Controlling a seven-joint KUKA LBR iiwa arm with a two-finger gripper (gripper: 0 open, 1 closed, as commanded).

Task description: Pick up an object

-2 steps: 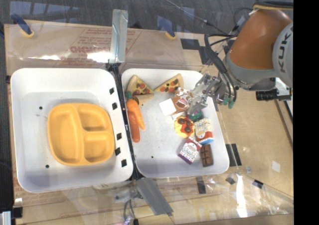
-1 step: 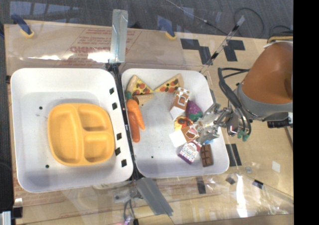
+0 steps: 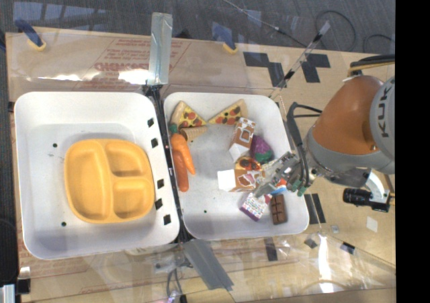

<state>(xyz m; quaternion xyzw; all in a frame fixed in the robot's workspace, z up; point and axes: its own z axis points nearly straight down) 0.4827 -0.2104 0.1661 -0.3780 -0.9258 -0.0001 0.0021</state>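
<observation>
**Gripper low over the right bin's cluttered 4 o'clock corner; no grasp confirmed**

The gripper [image 3: 279, 175] sits low in the right bin [image 3: 208, 221], toward its 4 o'clock side, above a tight group of toy foods. Whether its fingers are apart or together cannot be told, and nothing is visibly held.

The likeliest target is the purple packet [image 3: 252, 207], lying flat just at the gripper's 7 o'clock. Its long axis runs roughly from 1 o'clock to 7 o'clock. The chocolate bar [image 3: 277, 208] lies just beside it at 3 o'clock, long axis near 12 to 6.

Recommendation: close across the packet's short side, with the fingers set square to its long axis, and descend clear of the chocolate bar so only one item is taken.

Also noted: a carrot [image 3: 181, 159] along the bin's 9 o'clock wall, long axis near 12 to 6, and two pizza slices [image 3: 188, 117] at 12 o'clock. The left bin [image 3: 40, 120] holds a yellow divided tray [image 3: 107, 179].
</observation>
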